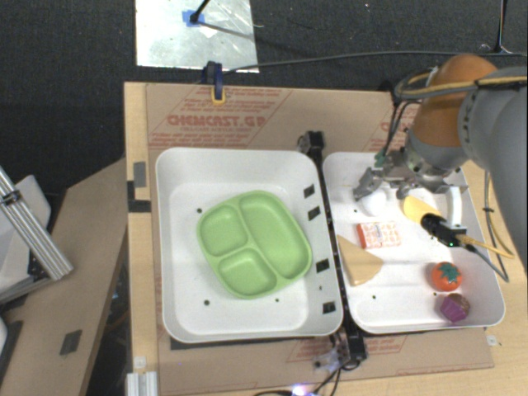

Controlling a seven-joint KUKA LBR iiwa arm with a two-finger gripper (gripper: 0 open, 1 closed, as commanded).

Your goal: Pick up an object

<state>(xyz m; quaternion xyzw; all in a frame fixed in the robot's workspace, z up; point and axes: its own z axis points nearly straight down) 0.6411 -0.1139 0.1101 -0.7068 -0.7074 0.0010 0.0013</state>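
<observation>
Gripper (388, 190): hung low over the back of the right bin (342, 172); whether it was released, clenched or grasping could not be told. Candidate objects, outward: yellow banana-like piece (419, 209) just beside it; red-and-white box (379, 235); tan wedge (358, 266); orange fruit (445, 276); purple item (454, 307). Left bin (177, 180): green divided plate (252, 242). Step judged: approach, nothing lifted. Next move called for settling on one object and descending squarely over it.

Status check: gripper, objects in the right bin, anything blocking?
Gripper low over right bin, rear left corner. Nothing seen between fingers. Red-white box, tan wedge, orange toy, purple toy loose. Nothing blocking.
</observation>
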